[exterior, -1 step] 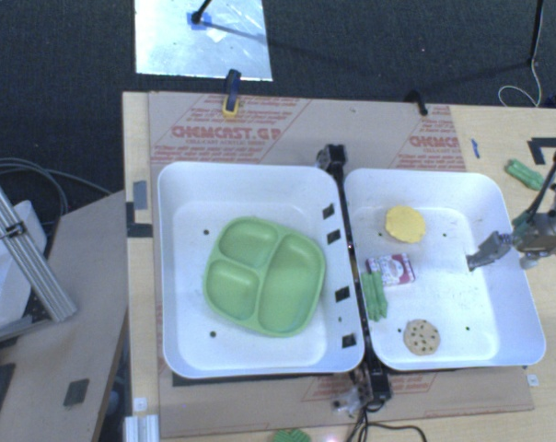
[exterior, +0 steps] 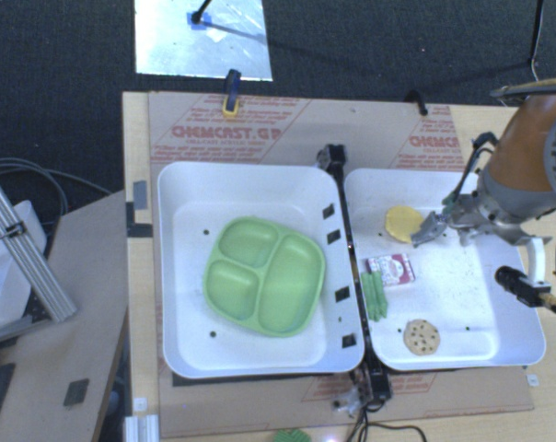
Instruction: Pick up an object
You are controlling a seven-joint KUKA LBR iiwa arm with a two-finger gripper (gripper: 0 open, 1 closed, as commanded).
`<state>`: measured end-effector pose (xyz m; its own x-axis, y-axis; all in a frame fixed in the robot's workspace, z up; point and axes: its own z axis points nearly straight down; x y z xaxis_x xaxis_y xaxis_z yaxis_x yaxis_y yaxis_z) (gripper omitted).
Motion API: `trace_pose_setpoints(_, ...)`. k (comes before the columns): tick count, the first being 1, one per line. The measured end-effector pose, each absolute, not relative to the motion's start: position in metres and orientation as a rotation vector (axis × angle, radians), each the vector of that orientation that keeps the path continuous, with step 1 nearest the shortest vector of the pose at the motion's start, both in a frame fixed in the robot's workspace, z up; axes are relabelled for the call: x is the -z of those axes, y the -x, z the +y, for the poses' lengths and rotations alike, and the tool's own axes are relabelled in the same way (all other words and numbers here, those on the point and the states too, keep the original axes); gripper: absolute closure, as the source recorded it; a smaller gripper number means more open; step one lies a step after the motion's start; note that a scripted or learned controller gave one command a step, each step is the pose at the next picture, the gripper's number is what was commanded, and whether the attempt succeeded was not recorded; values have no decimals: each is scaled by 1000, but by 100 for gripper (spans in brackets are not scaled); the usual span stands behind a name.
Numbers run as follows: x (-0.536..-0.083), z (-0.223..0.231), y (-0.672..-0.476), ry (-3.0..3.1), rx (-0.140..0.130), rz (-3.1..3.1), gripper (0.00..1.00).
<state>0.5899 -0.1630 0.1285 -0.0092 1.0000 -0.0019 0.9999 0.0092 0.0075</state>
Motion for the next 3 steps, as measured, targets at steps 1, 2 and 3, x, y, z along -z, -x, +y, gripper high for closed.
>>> trace_pose_setpoints(1, -84, -148, -660, -2208, -10, 2226, 0)
trace_pose_setpoints(2, -96, -150, -658, -2209, -5, 2226, 100)
trace_pose_setpoints(3, -190, -74, -604, -2210, -8, 2230, 100)
